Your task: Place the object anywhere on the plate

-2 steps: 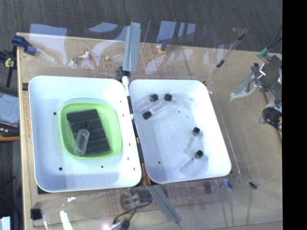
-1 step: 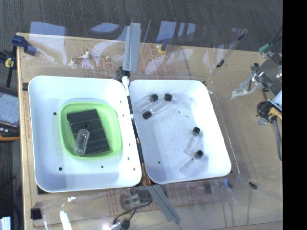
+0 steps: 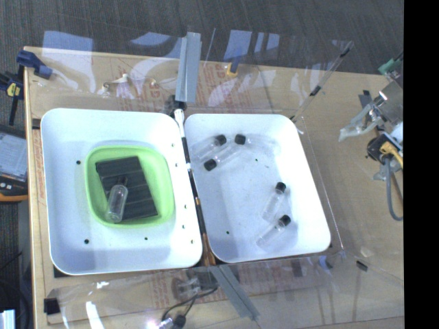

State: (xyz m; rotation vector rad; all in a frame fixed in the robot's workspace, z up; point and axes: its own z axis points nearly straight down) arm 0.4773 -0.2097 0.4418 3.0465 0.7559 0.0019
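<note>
Already a clear vial lies on the green plate, on its side across the lower-left part of the dark ribbed insert that fills the plate's middle. One end of the vial reaches toward the plate's lower-left rim; nothing else touches it.

- Gripper: well to the right of the plate, beyond the far bin, at the bench edge. Partly cut off and small; whether it is released or clenched I cannot tell. Nothing is visibly held.
- Right bin, just beside the plate's bin: several more black-capped vials lie scattered, some close together at the end nearest the plate.

Judgement: placement looks done for this vial.

Risks from here:
- The vial is round and lying flat. A bump to the bench or bin could roll it off the insert toward the plate's rim, though the raised rim should catch it.
- A further reach over the plate could strike the vial and push it out into the white bin.
- If another vial is fetched, clear glass on white is hard to locate; a grasp could slip or close on nothing.
- The clustered vials could be nudged together, so one gets dragged or pinched askew.
</note>
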